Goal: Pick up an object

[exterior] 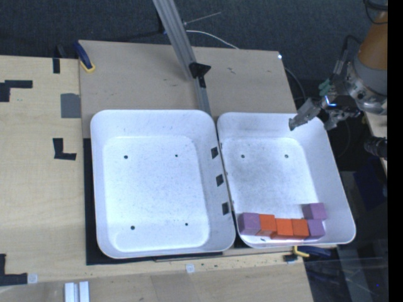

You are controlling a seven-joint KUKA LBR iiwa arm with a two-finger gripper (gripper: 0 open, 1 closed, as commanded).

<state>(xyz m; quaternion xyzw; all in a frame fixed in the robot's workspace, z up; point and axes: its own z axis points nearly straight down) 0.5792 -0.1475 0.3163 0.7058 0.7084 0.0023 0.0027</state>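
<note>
Several small blocks lie in a row along the near wall of the right bin [327, 150]: a purple block [250, 223] at the left end, orange blocks [284, 228] in the middle, and two purple blocks [315, 212] stacked at the right end. My gripper [315, 119] hangs over the bin's far right corner, well away from the blocks. It is open, one grey finger [301, 118] angled out to the left, and nothing sits between its fingers. The grey arm with its orange band [376, 39] comes in from the right edge.
The left bin [101, 128] sits beside the right one, with black clips [218, 180] on the shared rim. A slanted metal post [178, 33] rises behind the bins. A blue-and-yellow clamp [85, 58] grips the board's far left corner, another clamp [307, 252] the near edge.
</note>
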